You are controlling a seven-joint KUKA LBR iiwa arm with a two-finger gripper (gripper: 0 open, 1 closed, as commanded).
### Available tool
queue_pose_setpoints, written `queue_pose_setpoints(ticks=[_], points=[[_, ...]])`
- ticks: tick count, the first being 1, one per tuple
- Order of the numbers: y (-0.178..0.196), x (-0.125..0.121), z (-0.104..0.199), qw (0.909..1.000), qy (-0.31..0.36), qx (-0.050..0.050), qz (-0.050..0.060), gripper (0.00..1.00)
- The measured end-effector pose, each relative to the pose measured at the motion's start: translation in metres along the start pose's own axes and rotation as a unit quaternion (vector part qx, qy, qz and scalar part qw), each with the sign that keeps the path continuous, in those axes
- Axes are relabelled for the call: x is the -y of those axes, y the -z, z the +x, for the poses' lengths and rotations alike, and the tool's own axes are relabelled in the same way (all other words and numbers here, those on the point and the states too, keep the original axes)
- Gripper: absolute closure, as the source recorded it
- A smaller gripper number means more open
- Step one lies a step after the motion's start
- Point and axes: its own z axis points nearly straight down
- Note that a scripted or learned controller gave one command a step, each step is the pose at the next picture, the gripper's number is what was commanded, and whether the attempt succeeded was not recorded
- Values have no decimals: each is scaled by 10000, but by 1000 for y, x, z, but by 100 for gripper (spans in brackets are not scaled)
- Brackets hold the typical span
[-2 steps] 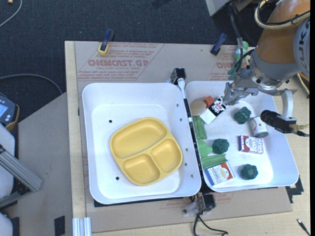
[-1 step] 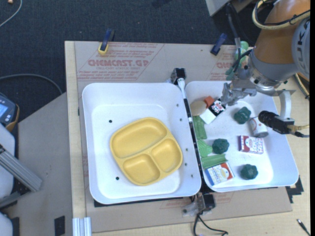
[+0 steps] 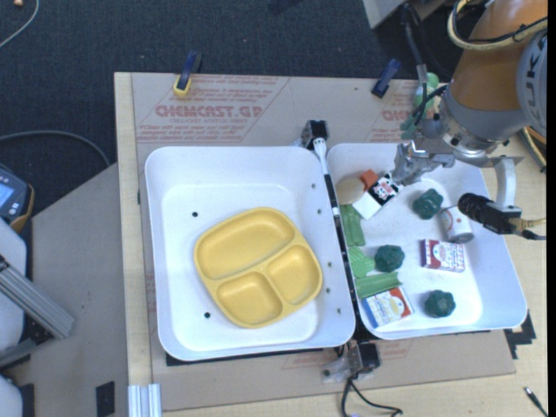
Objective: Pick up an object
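From my seat, the counter (image 3: 130, 233) carries two white bins. The left bin (image 3: 165, 181) holds a yellow divided plate (image 3: 256, 266), lying flat, three compartments, nothing in them. It looks like stiff, light plastic, but it is broad and low, so I judge it awkward for a two-finger grip except at its rim.

Along the near wall of the right bin (image 3: 499, 307) lie green strips (image 3: 354, 233), thin and flat; I would expect them to be hard to pinch off the floor. Near them sits a dark green lump (image 3: 388, 257), and below it a small printed packet (image 3: 387, 306), flat and probably slippery.

The gripper (image 3: 408, 165) hangs over the back part of the right bin, just above a small black, white and orange block (image 3: 379, 189). Whether its grasp is released or clenched I cannot tell from this angle. The block looks rigid and light; I would take it across its narrow sides.

Further right are another green lump (image 3: 427, 203), a small grey cylinder (image 3: 455, 225) that may roll, a red-and-white card (image 3: 442, 255), and a third green lump (image 3: 440, 303). The lumps look the friendliest: chunky and irregular, probably soft enough to give under pressure.
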Motion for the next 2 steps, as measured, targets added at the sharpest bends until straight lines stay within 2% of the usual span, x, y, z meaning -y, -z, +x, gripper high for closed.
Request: queue_pose_setpoints(ticks=[1, 2], points=[[-6, 1, -9, 10000, -7, -4, 20, 100], [-12, 0, 10, 10000, 10, -10, 25, 100]])
